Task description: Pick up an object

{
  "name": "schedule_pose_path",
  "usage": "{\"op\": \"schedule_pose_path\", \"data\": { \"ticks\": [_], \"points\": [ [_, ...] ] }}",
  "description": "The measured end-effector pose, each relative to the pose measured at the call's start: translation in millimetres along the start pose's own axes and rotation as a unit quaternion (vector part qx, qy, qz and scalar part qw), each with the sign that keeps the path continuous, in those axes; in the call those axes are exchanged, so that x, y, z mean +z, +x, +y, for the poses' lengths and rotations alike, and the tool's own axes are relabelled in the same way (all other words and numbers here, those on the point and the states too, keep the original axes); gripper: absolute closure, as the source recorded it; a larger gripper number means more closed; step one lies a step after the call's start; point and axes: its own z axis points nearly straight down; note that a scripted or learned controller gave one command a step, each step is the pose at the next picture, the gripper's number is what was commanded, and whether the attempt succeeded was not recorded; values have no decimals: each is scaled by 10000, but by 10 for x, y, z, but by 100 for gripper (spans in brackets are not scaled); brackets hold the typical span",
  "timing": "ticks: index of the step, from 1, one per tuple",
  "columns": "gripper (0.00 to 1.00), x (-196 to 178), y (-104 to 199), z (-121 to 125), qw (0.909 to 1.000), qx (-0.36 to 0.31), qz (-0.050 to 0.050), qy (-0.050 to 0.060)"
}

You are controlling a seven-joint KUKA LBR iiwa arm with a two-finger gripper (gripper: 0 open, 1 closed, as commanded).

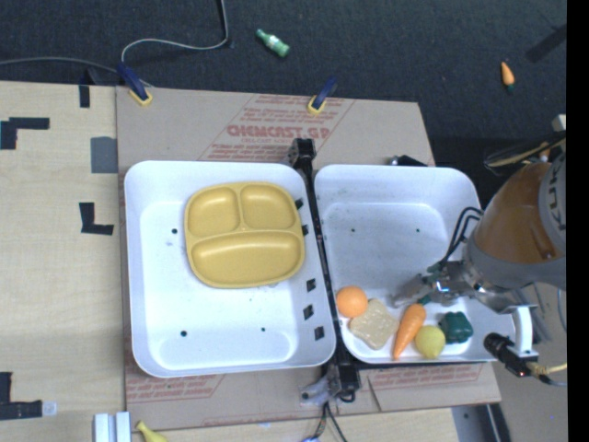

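Note:
The right bin [396, 175] holds several toy foods along its near edge: an orange ball [352, 301], a beige bread slice [373, 324], a carrot [408, 329], a yellow lemon [430, 341] and a dark green piece [455, 326]. My gripper [425, 290] hangs low over the bin's near right part. It is just above the carrot's top end and left of the green piece. The wrist's bulk hides how it stands. I see nothing held in it.
The left bin [156, 247] holds a yellow divided plate [245, 233] in its far half. A black divider [311, 247] runs between the bins. The arm's orange band [515, 219] rises over the right bin's right wall. Cables and small bits lie on the dark floor beyond.

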Motion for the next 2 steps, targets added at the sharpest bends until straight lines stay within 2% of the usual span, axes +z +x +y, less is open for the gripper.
{"op": "schedule_pose_path", "data": {
  "ticks": [1,2],
  "points": [
    [0,-6,330,578,10000,-22,3,-27],
    [0,-2,235,-48,10000,-9,1,-17]
  ]
}}
